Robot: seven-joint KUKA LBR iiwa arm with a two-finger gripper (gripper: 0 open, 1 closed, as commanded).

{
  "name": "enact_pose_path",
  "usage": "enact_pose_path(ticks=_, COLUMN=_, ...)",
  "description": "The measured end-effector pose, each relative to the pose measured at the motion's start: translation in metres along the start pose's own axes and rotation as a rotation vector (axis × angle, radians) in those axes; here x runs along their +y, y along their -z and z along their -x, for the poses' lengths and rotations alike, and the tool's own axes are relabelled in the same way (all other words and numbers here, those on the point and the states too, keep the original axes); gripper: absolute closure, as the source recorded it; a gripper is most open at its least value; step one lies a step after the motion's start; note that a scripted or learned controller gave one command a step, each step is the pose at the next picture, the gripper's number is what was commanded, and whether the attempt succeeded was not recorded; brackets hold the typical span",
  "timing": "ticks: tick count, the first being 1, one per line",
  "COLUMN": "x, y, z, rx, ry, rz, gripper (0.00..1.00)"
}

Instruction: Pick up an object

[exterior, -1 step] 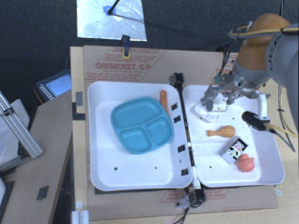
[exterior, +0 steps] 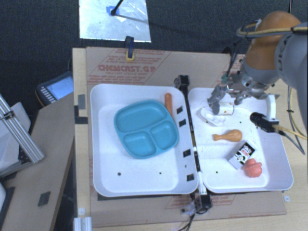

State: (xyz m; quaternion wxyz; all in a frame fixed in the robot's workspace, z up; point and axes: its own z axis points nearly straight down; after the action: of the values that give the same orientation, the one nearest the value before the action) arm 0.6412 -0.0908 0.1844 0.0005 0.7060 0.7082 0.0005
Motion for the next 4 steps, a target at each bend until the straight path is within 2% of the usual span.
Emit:
enact_pose_path(ticks=2, x=-0.002, y=-0.095, z=-0.004, rx=0.001, ry=-0.002, rz=-0.013, gripper=0.0)
enact_pose_path(ticks=3, x=0.001, y=-0.081, z=-0.003, rx=-0.002, ry=-0.001, rz=0.0, gripper=1.0)
enact_pose_path(ticks=4, x=0.005, y=-0.017, z=0.001, rx=-0.001, ry=-0.001, rz=0.005, gripper=1.0)
